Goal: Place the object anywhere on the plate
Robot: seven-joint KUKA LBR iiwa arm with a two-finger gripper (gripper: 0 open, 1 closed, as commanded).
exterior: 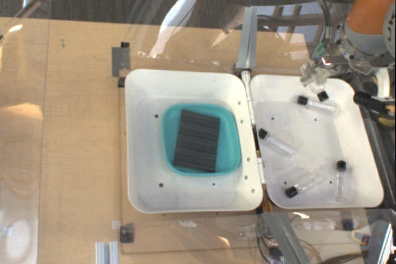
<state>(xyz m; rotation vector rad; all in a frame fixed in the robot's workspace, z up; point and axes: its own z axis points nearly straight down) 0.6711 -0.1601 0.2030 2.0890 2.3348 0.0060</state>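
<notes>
Bins (pixel 142 195) — two; one dark block (pixel 197 141) on one teal plate (pixel 230 145).

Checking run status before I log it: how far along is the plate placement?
Looks done: the dark grey ribbed rectangular block lies on the teal square plate in the left white bin. The gripper is over the right white bin's far edge. Left: nothing evident; clear capped vials lie in the right bin.

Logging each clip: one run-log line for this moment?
dark ridged block: on teal plate, left bin | gripper: above right bin corner | clear vials: right bin
</notes>
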